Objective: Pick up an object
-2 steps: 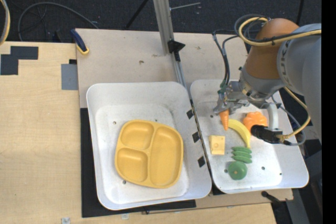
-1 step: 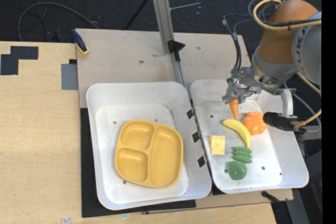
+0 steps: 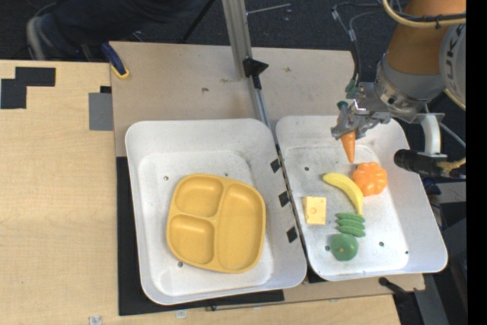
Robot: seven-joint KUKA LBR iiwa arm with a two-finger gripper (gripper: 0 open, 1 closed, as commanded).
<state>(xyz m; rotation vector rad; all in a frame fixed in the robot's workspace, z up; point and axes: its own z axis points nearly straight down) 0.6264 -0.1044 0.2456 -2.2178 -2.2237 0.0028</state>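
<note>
Orange, tapered carrot (image 3: 349, 148) hangs pinched in the metal tool (image 3: 351, 130) — above the smooth white bin (image 3: 411, 255).

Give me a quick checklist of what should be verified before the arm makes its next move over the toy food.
1. Carrot sits right under the gripper: ok.
2. Carrot is actually held: cannot tell; its top is hidden by the gripper.
3. Neighbours are clear of the carrot: not ok; the orange pepper lies close beside its tip, the banana just below.
4. Yellow divided plate lies flat in the left bin: ok.
5. Cheese, pea pod and green fruit lie apart from the gripper in the right bin: ok.
</note>
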